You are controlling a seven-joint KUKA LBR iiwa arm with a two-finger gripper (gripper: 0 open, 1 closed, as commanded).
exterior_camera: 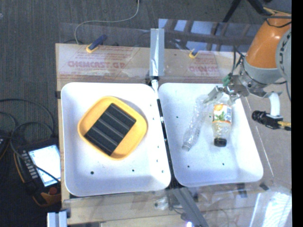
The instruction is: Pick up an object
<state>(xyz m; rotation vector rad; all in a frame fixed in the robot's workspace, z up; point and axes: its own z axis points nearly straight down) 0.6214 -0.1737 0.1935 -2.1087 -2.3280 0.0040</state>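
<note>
Gripper (230,90) hovers at the right bin's (246,171) far edge — finger state I cannot tell — just above the bottle (221,123); best drop squarely across its body, clear of the crumpled plastic wrap (196,122) beside it.

left bin (71,174): dish (112,127) | right bin (246,169): bottle (221,123) right of wrapper (196,122)
</note>
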